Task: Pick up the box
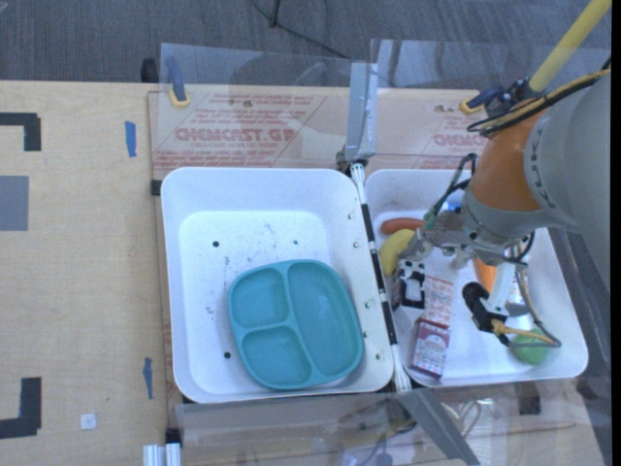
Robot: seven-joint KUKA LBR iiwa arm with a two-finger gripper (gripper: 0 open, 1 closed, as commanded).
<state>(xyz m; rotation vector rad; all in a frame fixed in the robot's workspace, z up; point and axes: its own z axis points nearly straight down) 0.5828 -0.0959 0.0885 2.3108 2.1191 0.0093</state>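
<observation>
My one fixed camera looks down from above at a slant on the bench [78, 260], taking in both bins [184, 202] together.

- You see the arm [572, 153], a thick, rounded grey casing.
- You see an orange band [505, 168] above its wrist.
- You see black cables [505, 100] across the orange band and a dark metal gripper [427, 260].

lab | taped wood bench [78, 289] | white bins [184, 221] | robot arm [568, 163]
</observation>
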